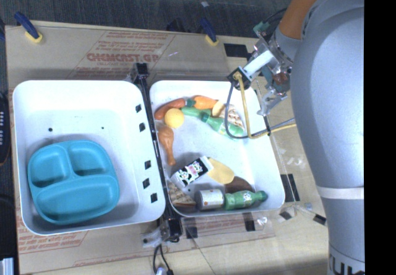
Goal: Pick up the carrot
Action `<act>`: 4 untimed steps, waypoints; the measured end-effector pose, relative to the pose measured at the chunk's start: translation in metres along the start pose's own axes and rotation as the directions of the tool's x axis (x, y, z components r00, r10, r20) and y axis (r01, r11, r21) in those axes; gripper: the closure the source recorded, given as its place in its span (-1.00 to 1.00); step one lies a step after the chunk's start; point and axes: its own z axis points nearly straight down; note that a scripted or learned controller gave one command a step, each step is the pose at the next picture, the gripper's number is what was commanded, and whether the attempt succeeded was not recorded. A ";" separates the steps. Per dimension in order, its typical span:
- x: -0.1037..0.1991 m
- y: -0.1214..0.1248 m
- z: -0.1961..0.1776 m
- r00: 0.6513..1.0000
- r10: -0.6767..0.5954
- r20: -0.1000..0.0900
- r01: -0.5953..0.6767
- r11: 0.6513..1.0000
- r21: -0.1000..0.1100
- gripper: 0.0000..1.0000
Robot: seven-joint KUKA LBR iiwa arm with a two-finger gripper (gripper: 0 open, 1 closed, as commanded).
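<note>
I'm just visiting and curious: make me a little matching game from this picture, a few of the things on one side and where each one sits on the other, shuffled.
Things:
1. blue tray
2. carrot
3. green bottle
4. gripper

Places:
A. near front edge of the right bin
B. above the right bin's far right corner
C. in the left bin
D. at the far end of the right bin, among the toy food

Pairs: 1-C, 2-D, 3-A, 4-B
</note>
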 end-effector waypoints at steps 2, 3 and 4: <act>0.023 -0.075 0.169 0.996 -0.090 0.016 0.090 0.996 0.016 -1.00; 0.018 -0.126 0.061 0.997 -0.081 0.004 0.081 0.997 0.008 -1.00; -0.002 -0.050 0.151 0.964 -0.264 0.015 0.264 0.964 0.018 -1.00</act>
